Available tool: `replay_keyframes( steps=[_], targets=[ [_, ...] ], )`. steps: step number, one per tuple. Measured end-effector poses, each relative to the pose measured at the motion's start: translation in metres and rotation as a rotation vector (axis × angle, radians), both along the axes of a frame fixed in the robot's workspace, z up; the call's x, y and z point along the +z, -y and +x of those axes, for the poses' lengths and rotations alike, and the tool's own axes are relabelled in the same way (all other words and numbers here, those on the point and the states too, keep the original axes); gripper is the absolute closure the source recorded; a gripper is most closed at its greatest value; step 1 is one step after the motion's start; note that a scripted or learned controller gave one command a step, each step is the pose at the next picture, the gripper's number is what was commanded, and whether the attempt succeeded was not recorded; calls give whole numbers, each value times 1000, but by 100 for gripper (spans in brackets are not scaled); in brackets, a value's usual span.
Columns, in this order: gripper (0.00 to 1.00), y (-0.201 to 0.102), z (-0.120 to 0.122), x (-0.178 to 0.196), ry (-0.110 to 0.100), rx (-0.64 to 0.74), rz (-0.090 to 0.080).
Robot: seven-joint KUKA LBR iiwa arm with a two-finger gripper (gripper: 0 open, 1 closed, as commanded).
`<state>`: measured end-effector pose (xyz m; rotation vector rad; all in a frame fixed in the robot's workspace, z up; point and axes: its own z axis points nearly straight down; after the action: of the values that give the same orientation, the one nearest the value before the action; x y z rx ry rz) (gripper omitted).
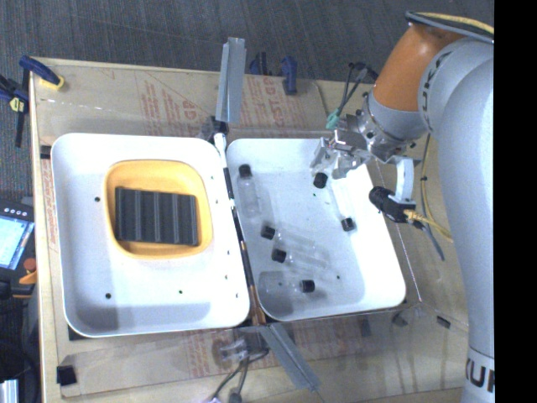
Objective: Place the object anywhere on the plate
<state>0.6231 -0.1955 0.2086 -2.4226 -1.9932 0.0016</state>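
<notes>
A yellow plate (158, 171) lies in the left white bin (84, 292), with a dark ribbed rectangle (158, 215) across its middle. Several small clear bottles with black caps lie scattered in the right bin (382, 280): one by the left wall (247, 187), one near the middle (294, 253), one at the front (294, 286). My gripper (333, 163) hangs over the back of the right bin, just inside its far rim. A small black piece (320, 180) sits right under it; whether it is held is unclear.
A loose black cap (347, 223) and another (267, 232) lie on the right bin's floor. The arm's orange band (407, 65) and grey body fill the right side. Clamps and a metal bar (231, 78) stand behind the bins.
</notes>
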Motion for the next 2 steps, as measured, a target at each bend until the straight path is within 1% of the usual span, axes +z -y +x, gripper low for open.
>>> replay_keyframes(
  steps=[1, 2],
  targets=[
    [100, -78, -32, -4, -2, 229, -1],
    [100, -129, 10, -3, 2, 405, -2]
  ],
)
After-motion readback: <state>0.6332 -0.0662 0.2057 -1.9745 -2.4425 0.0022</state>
